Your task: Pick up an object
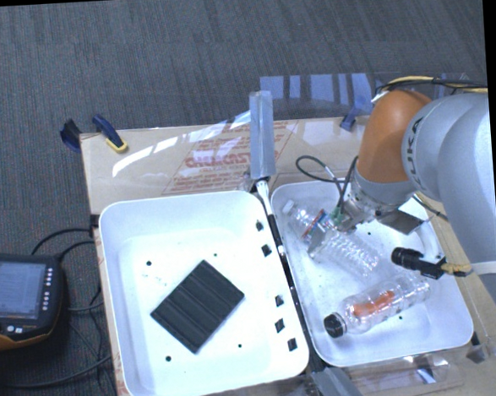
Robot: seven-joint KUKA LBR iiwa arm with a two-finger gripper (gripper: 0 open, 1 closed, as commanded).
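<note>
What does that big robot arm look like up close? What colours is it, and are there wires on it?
The arm is thick and rounded, mostly pale grey, with a bulbous orange band above the wrist. Dark lettering runs down the grey shell beside the band. Thin black cables loop near the wrist, and a yellow cable runs above the arm.

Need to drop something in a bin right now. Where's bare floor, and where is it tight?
Left bin: bare floor all around the black ribbed pad, widest between the pad and the far wall. Right bin: crowded, with the gripper over the far clear bottle, a black-capped bottle near the front, and only a small patch at its near right corner.
</note>
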